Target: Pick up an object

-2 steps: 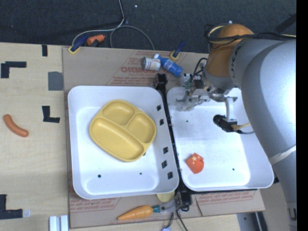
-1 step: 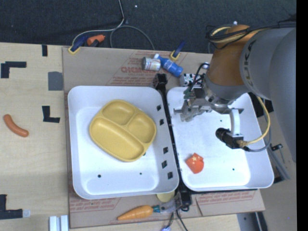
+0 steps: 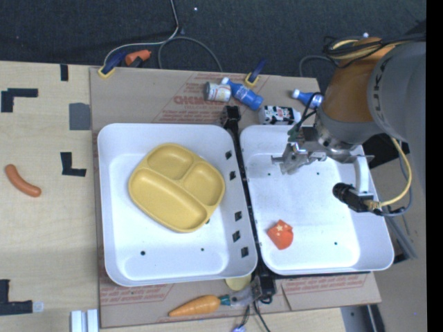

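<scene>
The claw (image 3: 296, 159) hangs low over the far end of the right bin (image 3: 367, 251); I cannot tell its state, and nothing shows in it. The red toy (image 3: 280, 234) lies near that bin's front (well apart from the claw). A yellow plate (image 3: 177, 186) sits in the left bin (image 3: 114, 206).

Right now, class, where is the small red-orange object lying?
The small red-orange object lies in the right-hand white bin, near its front-left corner, beside the divider between the bins and well forward of the claw.
</scene>
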Robot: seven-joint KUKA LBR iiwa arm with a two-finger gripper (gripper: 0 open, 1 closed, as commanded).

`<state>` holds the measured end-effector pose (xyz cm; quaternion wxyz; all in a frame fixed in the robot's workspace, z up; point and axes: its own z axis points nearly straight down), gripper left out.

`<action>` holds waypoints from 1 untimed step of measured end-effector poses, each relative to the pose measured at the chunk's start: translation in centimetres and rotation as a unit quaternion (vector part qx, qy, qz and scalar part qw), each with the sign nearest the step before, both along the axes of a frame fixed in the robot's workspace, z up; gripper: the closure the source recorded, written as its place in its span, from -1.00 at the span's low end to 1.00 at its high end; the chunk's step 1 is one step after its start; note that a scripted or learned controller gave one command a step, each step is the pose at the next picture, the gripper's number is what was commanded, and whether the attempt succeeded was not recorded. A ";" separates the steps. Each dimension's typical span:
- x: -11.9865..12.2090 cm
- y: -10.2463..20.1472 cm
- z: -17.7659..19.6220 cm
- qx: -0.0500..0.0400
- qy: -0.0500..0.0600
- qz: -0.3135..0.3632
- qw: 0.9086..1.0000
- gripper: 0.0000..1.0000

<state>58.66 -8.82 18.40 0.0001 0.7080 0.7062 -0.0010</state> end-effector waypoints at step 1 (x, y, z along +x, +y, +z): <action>0.0 0.3 0.0 0.001 0.000 0.001 1.000 -1.00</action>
